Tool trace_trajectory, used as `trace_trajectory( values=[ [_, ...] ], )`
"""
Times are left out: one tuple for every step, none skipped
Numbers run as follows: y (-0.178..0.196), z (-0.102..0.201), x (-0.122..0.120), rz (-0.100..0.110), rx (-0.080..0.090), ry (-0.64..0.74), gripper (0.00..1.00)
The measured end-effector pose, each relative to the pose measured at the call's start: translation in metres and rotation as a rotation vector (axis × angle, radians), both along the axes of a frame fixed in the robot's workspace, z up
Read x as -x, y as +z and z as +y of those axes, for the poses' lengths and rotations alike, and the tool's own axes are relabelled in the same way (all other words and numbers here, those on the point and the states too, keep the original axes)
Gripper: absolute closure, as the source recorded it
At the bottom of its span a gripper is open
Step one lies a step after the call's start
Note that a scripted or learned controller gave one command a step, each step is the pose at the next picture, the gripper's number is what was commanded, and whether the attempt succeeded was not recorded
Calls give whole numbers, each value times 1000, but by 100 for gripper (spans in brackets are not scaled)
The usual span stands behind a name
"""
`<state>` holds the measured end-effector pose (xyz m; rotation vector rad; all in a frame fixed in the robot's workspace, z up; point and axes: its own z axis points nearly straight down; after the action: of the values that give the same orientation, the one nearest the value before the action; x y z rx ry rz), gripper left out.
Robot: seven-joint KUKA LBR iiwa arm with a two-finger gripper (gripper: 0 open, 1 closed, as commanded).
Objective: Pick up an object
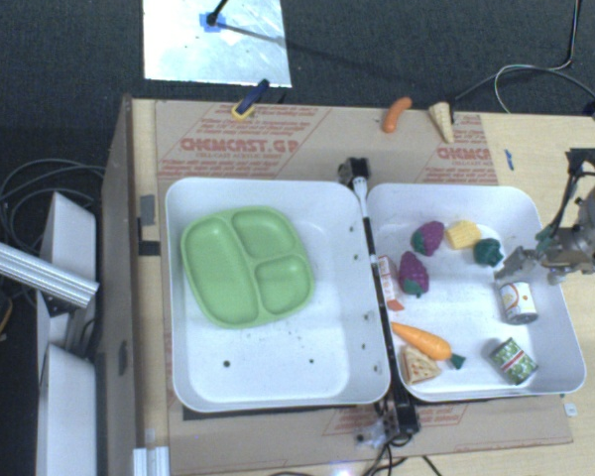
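Two white bins side by side on the bench. Left bin (208, 365): just a green tray (246, 266), three compartments, nothing in them. Right bin (550, 365): toy food scattered about — two purple grape bunches (414, 272), yellow piece (463, 233), green broccoli (488, 252), carrot (423, 340), wedge of cheese (419, 367), red-labelled can (518, 301) on its side, green can (514, 359) near the front corner. Gripper (524, 263) reaching in from the right, low over the right bin's far-right side, just above the red-labelled can. Spread or pressed together? Cannot tell from this angle. Nothing visibly pinched. Every object lying in the bin, none lifted. Probably lining up on that red-labelled can, though the broccoli sits close too. Grasp and lift both left to do.
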<state>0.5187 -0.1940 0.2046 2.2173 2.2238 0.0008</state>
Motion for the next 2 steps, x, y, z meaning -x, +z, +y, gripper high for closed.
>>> trace_trajectory(
  values=[
    [-119, 34, -71, 1, -2, 1, 0],
    [-122, 88, -139, 13, -2, -3, 0]
  ],
)
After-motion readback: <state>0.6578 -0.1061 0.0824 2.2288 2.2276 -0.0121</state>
